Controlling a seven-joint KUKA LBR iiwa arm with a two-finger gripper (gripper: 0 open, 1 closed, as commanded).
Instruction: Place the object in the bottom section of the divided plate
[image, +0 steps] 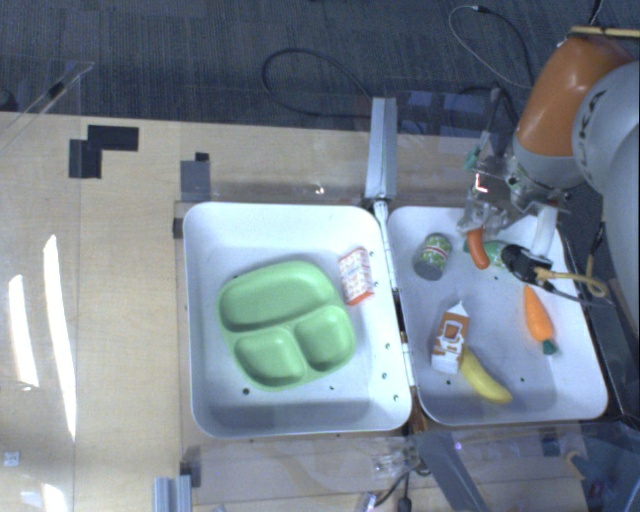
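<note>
Jaws low over the far end of the right bin (572, 392), hanging from the grey wrist with the orange band; spread or pressed together, cannot tell from this slant. Directly beneath them a small red-orange piece (479, 250), at or just under the tips; gripped or merely lying on the bin floor, unclear. Likely the object meant, being nearest. Near it on the left, a green-topped can (433, 255). Nearer the camera in the same bin: carrot (539, 318) toward the right wall, small carton (451, 338), banana (483, 377) touching the carton's lower end. Across the divider, the left bin (212, 250) holds the green divided plate (288, 322), a snack packet (355, 277) just beside its upper right rim. Plate's three sections all bare green, the bottom ones nearest the camera included. Judgement: task at its start. Pick-up not confirmed; lift, carry across to the left bin and set-down in the bottom section all left to do.
</note>
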